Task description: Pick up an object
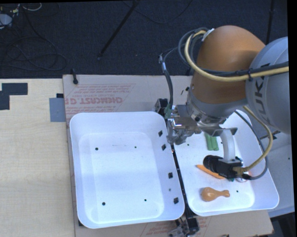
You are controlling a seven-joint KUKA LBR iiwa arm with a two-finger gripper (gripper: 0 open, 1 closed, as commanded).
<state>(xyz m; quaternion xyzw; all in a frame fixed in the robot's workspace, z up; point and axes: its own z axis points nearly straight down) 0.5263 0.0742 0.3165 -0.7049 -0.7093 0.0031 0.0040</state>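
Whether the gripper (178, 134) is spread or closed cannot be told. It hangs at the left edge of the right bin (268, 199). A green piece (212, 141) lies at its 3 o'clock. At 5 o'clock lies an orange stick (206, 170), and farther out a tan pear-shaped object (214, 193).

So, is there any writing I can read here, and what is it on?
"CHEMCAST GP", as far as it reads: red print, upside down, on the cardboard sheet behind the left bin.
"KU": dark letters, cut off, on the grey arm.
Smaller red print on the cardboard sheet, top and bottom: too blurred to read.
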